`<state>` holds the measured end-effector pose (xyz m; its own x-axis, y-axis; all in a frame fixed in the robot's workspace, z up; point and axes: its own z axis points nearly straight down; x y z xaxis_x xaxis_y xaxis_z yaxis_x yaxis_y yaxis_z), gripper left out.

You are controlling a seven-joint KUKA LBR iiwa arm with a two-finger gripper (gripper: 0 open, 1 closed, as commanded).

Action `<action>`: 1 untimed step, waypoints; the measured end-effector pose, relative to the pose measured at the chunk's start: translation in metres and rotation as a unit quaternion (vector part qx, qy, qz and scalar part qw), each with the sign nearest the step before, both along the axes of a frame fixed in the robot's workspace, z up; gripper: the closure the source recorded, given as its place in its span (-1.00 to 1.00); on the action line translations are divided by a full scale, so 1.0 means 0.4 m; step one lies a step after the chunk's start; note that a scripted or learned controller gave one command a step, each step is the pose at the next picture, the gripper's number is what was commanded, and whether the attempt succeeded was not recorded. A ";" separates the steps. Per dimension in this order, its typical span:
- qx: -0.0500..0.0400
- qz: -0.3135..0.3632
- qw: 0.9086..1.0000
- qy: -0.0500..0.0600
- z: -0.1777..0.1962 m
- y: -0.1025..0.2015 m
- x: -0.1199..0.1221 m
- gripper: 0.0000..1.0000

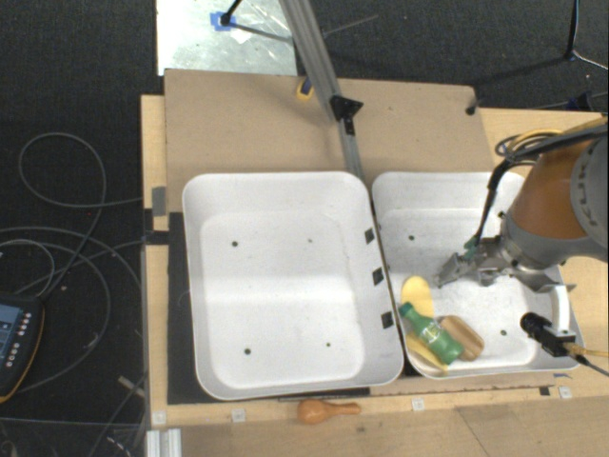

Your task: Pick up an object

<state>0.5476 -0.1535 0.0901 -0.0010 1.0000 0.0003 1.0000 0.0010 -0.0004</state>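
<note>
Cardboard-topped bench (pixel 247 122), tool (pixel 455 272) over right bin (pixel 419 208) (near green bottle (pixel 430 331))

Overhead slanted view of both bins (pixel 285 198)

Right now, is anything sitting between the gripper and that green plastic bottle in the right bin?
Nothing visible does. The gripper is over bare white floor of the right bin, up and right of the green plastic bottle. A yellow banana-like piece touches the bottle's upper side.
</note>
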 end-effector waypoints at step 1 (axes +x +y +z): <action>0.000 0.000 1.000 -0.002 0.029 -0.001 0.003 1.00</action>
<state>0.5487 -0.1539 0.1016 -0.0013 1.0000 -0.0002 1.0000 0.0013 0.0030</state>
